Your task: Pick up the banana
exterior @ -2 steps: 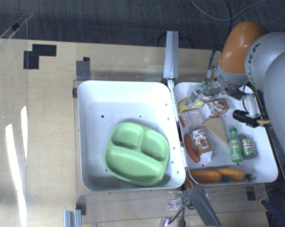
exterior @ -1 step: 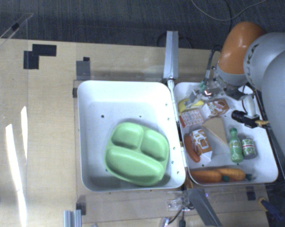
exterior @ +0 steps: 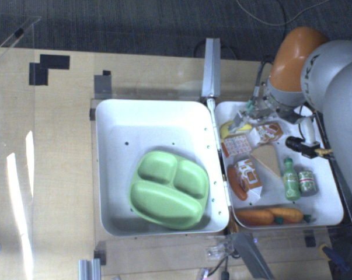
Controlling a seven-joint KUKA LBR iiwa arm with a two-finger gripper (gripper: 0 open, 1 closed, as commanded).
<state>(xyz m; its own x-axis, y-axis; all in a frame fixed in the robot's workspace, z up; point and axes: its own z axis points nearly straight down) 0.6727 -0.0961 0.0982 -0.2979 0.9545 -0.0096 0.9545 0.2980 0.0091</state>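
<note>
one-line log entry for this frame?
task: pick banana | gripper: low in right bin's far-left corner, over banana | grasp: cannot tell | left bin: green tray

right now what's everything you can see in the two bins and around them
left bin: 1, white, left half of the bench
divided plate: 1, green, three sections, inside the left bin
right bin: 1, white, beside the left bin
banana: 1, yellow, upper left of the right bin, mostly hidden under the hand
carrot: 1, orange, along the right bin's near edge
bottle: 1, green, right side of the right bin
can: 1, green, touching the bottle's right side
small boxes: several, red and white, middle of the right bin
arm: 1, grey with orange band, reaching in from the right
hand: 1, over the banana at the right bin's top
</note>
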